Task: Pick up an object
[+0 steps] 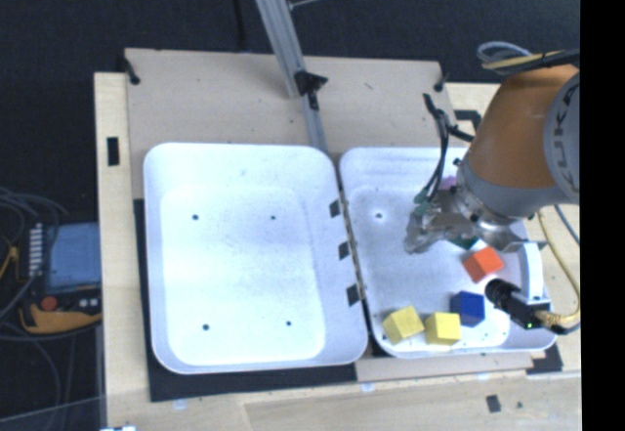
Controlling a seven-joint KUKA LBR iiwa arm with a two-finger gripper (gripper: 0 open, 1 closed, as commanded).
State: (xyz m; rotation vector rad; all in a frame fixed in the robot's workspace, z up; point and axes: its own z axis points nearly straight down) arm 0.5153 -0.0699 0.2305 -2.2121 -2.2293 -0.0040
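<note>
- The grey arm [527, 141], with its orange band above the wrist, is reaching in from the right and hanging over the right bin [386, 187].
- The end effector [420, 236] is sitting low over the middle of that bin, above bare white floor; whether it is spread or pressed together is not something I can tell, as the metal parts are blurring together, and nothing is showing in its grip.
- An orange block [481, 265] is lying just to the right of the end effector, close beside the wrist.
- A blue block [469, 307] is resting nearer the front of the bin, below the orange one.
- Two yellow blocks are sitting side by side along the front wall: the left yellow block [402, 324] and the right yellow block [444, 327], the latter touching or nearly touching the blue one.
- The left bin [239, 253] is lying beside the right bin on the tabletop [195, 97].
</note>
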